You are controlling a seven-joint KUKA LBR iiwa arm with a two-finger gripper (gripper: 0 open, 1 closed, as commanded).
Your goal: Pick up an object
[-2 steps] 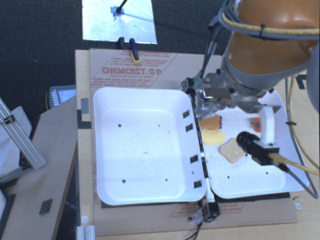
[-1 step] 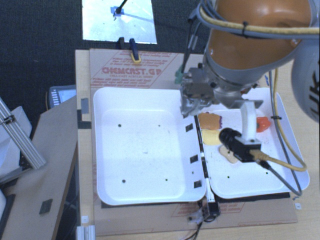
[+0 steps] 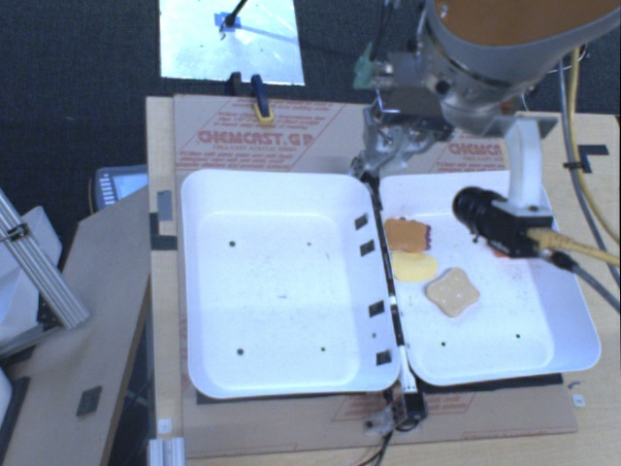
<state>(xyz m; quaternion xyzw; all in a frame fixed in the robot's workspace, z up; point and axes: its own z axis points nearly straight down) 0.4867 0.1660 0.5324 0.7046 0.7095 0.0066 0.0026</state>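
Three food pieces are lying in the right bin [image 3: 572,343], close to its left wall, lower middle-right of the frame: an orange-brown cracker [image 3: 408,234] uppermost, a pale yellow slice [image 3: 414,267] touching just below it, and a tan toast piece [image 3: 452,292] lower right, its long axis tilting toward the upper right. The arm [image 3: 505,27] is reaching in from the upper right, and the gripper [image 3: 380,163] is hanging over the bins' shared top edge; cannot tell whether it is gripping. The left bin [image 3: 281,280] is sitting beside.

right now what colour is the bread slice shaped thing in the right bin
Pale tan, toast-like, seen in the camera view, lying in the right bin.
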